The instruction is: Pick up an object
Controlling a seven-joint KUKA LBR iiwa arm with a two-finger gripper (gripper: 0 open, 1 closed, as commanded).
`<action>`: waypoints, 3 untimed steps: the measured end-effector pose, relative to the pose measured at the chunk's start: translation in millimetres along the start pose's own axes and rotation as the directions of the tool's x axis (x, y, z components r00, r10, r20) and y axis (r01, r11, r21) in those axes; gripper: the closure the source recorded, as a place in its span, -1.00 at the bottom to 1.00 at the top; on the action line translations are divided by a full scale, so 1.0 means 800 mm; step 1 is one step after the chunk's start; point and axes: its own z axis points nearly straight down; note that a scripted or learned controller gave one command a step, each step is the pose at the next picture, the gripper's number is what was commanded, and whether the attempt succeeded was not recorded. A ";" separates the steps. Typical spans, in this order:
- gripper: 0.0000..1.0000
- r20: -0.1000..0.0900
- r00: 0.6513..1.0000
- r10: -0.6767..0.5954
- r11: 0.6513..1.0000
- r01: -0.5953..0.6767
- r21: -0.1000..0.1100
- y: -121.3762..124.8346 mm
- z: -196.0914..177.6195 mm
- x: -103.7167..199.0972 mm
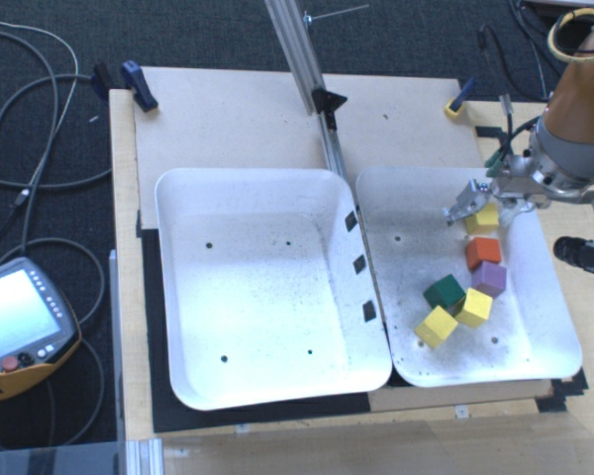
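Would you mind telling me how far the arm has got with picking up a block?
Done: the gripper has reached the right bin, just over the uppermost yellow block. In hand: closing on that block, though whether it is gripped cannot be told from this view. Left: the lift itself. The block sits at bin level beside the orange block, and the purple block, green block and two other yellow blocks lie untouched.

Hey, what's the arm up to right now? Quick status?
Gripper low in right white bin, over the top yellow cube. No grasp visible. Orange cube close beside it; purple cube just below.
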 end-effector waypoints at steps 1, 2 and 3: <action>-1.00 -0.002 1.000 -0.001 1.000 0.001 0.001 -0.045 -0.029 0.022; -1.00 0.002 1.000 0.001 1.000 -0.001 -0.005 -0.045 0.114 0.065; -1.00 -0.002 1.000 0.003 1.000 -0.003 0.008 -0.123 0.157 0.065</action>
